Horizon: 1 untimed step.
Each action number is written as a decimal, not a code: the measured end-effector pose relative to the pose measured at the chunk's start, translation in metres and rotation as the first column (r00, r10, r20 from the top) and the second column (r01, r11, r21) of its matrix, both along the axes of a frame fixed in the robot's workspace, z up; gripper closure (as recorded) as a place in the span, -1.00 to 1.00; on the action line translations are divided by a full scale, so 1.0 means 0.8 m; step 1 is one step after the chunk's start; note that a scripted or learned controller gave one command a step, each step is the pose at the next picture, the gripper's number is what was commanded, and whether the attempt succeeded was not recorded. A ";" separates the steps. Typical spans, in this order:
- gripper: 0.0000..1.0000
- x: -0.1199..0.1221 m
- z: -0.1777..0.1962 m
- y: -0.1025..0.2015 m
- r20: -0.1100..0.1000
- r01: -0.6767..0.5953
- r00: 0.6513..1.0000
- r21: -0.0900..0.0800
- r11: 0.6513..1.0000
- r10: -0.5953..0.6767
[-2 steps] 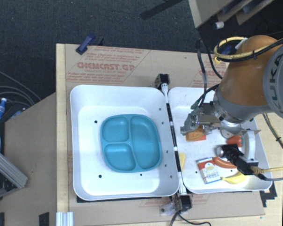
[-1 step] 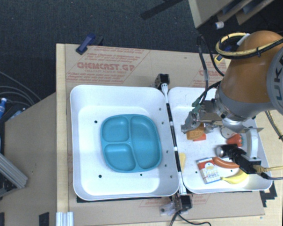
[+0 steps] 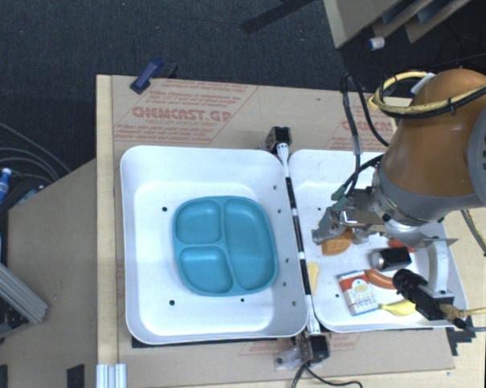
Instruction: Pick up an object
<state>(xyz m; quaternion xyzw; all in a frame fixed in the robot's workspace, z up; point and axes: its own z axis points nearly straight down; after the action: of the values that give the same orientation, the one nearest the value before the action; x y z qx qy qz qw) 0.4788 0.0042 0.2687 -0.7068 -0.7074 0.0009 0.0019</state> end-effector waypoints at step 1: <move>1.00 0.065 -0.018 -0.066 0.005 0.001 1.000 -0.002 1.000 -0.001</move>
<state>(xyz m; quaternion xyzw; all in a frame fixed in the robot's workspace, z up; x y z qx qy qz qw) 0.5306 -0.0489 0.2539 -0.7071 -0.7071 -0.0001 -0.0008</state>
